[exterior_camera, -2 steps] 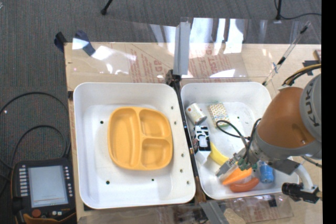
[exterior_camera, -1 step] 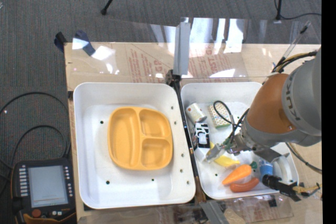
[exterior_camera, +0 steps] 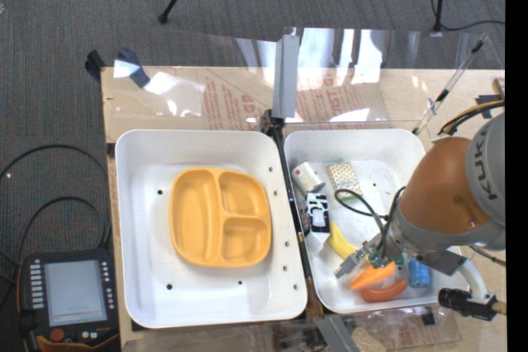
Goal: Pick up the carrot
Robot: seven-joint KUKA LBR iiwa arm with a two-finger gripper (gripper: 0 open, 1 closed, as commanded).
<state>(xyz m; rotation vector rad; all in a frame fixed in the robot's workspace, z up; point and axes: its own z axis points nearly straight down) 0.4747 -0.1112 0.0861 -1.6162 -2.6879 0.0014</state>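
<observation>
The carrot [exterior_camera: 365, 277] is a short orange piece with a green top, lying near the front of the right bin [exterior_camera: 412, 141]. It rests just above a red sausage-shaped item [exterior_camera: 384, 292]. My gripper [exterior_camera: 356, 261] reaches down from the orange-banded arm [exterior_camera: 445, 194] and sits directly over the carrot's upper left end, seemingly touching it. The wrist hides part of the carrot's green top. Nothing shows the carrot lifted off the bin floor.
A yellow banana [exterior_camera: 339, 238], a black packet [exterior_camera: 318, 213], a white cylinder [exterior_camera: 308, 176], a patterned square [exterior_camera: 342, 175] and a blue item [exterior_camera: 418, 274] crowd the right bin. A black cable [exterior_camera: 359, 206] loops there. The left bin [exterior_camera: 140, 260] holds a yellow divided plate [exterior_camera: 220, 217].
</observation>
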